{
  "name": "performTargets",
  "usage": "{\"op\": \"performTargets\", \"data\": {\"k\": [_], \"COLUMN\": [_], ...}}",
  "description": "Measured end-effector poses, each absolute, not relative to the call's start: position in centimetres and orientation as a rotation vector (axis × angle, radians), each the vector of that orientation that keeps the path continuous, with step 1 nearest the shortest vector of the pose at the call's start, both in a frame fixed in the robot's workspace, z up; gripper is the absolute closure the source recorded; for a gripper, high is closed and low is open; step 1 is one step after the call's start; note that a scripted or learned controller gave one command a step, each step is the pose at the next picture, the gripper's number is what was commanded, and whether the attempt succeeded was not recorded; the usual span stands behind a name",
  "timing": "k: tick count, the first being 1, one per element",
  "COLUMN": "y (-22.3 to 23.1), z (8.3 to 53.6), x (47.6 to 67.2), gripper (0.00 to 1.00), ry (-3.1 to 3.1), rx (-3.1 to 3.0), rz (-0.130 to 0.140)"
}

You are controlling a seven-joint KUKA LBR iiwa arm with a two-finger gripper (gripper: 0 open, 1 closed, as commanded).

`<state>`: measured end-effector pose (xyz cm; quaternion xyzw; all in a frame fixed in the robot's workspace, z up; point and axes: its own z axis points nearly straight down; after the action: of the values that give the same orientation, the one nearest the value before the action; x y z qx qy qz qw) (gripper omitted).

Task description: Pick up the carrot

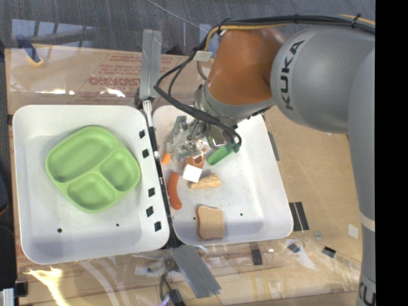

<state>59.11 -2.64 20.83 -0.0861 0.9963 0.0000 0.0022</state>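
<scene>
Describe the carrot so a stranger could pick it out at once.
Look in the right-hand white bin, along its left wall. The carrot lies there below the gripper: a slim orange-red stick, unlike the tan bread slice and pale wedge beside it.

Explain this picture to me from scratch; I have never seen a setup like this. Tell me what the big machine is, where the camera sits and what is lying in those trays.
The large grey machine with an orange band is a robot arm reaching in from the right. One fixed camera looks down at a slant on a bench. Its metal two-finger gripper hangs low over the right shallow white bin. That bin holds toy food: a long orange carrot, a tan bread slice, a green piece and a pale wedge. The left white bin holds a green divided plate. Nothing visibly sits between the fingers; the carrot lies apart.
</scene>
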Motion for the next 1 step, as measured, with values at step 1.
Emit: {"op": "performTargets", "data": {"k": [1], "y": [2.25], "z": [19.15], "x": [50.83], "gripper": [1.0], "ry": [3.035], "rx": [-0.816], "rz": [0.002]}}
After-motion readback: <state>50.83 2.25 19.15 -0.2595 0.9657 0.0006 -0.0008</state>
